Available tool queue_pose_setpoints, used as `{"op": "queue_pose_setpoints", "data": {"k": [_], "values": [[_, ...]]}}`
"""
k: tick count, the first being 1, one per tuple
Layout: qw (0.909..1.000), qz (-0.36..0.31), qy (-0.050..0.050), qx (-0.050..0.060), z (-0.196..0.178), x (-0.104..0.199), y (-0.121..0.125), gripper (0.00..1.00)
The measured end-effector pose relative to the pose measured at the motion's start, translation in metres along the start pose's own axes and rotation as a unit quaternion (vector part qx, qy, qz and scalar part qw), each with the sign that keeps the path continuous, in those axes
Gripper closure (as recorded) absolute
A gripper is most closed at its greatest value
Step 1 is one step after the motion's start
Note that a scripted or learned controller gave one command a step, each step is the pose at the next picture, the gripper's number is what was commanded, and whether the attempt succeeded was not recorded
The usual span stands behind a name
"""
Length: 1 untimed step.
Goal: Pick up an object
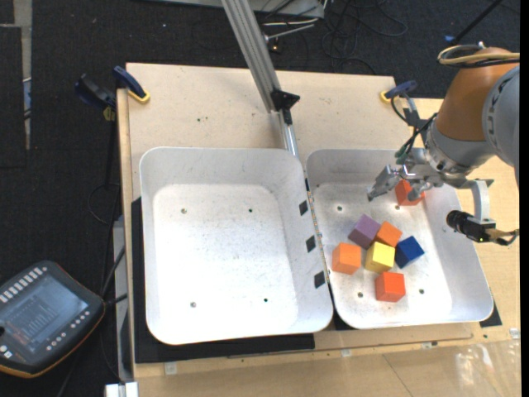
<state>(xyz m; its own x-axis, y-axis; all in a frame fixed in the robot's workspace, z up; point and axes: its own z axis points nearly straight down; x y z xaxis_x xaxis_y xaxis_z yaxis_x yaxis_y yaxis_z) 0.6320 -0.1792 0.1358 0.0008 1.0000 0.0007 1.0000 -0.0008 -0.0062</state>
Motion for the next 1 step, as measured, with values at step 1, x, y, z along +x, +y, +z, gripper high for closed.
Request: {"op": "queue_pose_setpoints", "data": {"k": [1], "values": [[1.0,-0.001,-0.001,-0.009,0.016,0.0005,0.0049,0.0]]}}
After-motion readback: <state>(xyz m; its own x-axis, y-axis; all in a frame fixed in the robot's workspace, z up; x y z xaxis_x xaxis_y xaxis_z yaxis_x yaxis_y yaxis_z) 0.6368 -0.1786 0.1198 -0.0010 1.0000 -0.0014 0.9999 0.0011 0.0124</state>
